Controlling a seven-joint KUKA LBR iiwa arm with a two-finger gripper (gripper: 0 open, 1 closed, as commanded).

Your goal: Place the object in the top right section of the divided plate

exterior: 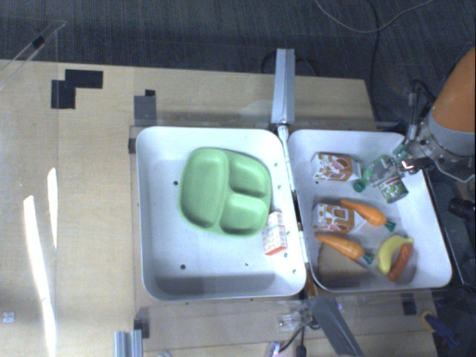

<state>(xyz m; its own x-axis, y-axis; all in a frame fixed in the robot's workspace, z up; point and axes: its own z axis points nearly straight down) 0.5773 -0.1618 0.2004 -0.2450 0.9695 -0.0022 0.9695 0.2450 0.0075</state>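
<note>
Apparently fingers over right bin, spread unclear, beside green-capped packet

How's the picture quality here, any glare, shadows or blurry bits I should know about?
Camera view: bright streaks of glare run down the bench at the left; a soft shadow lies under the green divided plate along its lower edge and inside the left bin's near wall; the gripper is blurred, so its fingers can't be read; the small cartons' print is too soft to read.

We see our arm at three o'clock: an orange band above a grey wrist, with dark cabling.
</note>
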